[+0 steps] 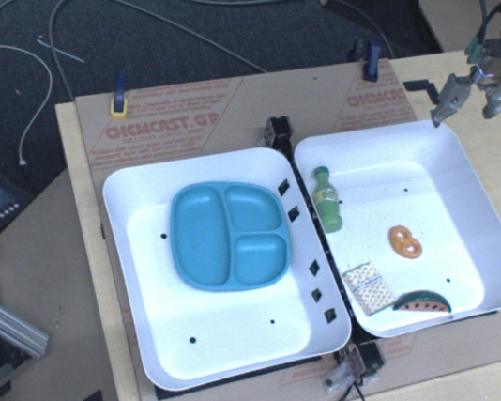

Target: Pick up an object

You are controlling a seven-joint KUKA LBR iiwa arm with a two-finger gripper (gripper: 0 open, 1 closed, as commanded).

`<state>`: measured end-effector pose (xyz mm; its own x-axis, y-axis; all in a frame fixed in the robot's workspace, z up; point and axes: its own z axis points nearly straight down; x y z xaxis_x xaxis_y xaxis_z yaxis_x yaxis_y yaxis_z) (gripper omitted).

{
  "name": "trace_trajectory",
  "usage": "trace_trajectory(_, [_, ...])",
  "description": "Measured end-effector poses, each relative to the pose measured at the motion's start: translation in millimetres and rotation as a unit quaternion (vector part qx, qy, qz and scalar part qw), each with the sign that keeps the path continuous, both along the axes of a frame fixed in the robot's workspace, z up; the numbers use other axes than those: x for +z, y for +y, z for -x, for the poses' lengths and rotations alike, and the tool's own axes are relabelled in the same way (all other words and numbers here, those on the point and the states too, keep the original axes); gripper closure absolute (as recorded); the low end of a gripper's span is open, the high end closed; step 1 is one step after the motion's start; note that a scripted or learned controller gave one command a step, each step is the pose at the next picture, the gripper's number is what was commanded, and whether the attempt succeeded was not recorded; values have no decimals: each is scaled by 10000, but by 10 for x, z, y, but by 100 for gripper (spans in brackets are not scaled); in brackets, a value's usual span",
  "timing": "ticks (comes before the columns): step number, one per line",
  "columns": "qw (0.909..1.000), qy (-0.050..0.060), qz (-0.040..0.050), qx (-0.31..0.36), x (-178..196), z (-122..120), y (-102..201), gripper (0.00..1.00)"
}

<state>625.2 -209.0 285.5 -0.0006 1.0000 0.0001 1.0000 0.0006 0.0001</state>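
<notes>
My gripper (465, 109) hangs at the far right, just beyond the back right corner of the right bin (437, 175). Its fingers are spread open with nothing between them. In the right bin a small green bottle (326, 199) lies near the left wall. An orange pretzel (405, 242) sits at mid-bin. A checkered packet (369, 286) and a watermelon slice (421, 303) lie by the front edge. All of these are well apart from the gripper.
The left bin (153, 297) holds a blue divided plate (230, 234). A black divider with clips (308, 233) runs between the bins. Blue clamps (370, 58) pin the cardboard sheet at the back. Cables trail over the floor behind the bench.
</notes>
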Motion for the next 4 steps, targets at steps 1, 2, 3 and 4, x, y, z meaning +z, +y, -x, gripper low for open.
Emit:
trace_trajectory(1, [10000,25,-7,-6,-494,80,-60,0])
trace_trajectory(2, [10000,28,-10,1,-930,91,2,0])
trace_trajectory(3, [10000,28,-9,0,-1444,19,-55,0])
trace_trajectory(4, [10000,-11,1,3,-1289,0,-58,100])
